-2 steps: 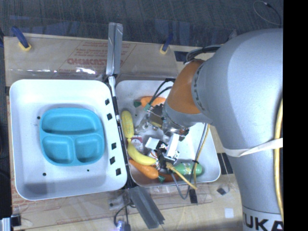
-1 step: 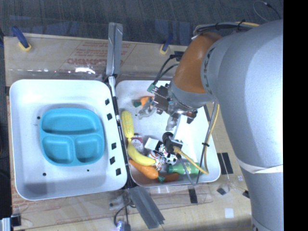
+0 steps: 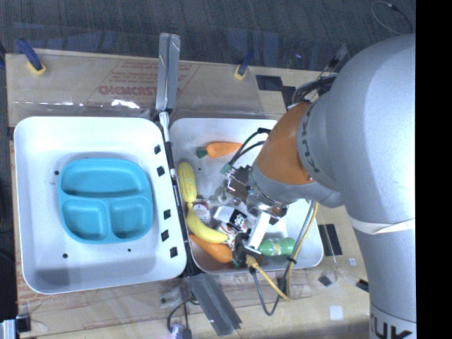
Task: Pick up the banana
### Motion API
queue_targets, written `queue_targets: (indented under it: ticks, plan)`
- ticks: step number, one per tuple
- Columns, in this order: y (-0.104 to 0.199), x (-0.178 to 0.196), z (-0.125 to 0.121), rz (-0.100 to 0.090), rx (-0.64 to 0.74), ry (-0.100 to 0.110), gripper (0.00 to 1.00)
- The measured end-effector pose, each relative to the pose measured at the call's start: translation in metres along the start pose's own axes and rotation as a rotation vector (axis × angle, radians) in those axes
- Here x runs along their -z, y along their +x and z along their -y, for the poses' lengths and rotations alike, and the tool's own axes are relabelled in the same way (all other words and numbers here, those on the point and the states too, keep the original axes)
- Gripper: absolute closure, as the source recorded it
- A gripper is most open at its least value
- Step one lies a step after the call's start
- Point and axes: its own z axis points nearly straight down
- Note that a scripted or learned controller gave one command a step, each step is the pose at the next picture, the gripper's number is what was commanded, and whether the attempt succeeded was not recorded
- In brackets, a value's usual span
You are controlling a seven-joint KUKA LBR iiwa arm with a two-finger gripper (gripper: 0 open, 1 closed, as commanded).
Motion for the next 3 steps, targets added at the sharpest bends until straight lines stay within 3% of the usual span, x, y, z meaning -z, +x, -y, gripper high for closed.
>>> queue_targets:
  ticks: [1,2,3]
  plan:
    - [0.027,0.0,-0.051,0.003,-0.136,0.0,0.0]
    - [0.05,0.157,-0.131,0.006,0.034,0.009,0.0]
    - [0.068,-0.017,-0.115,0.008,-0.019,0.013,0.0]
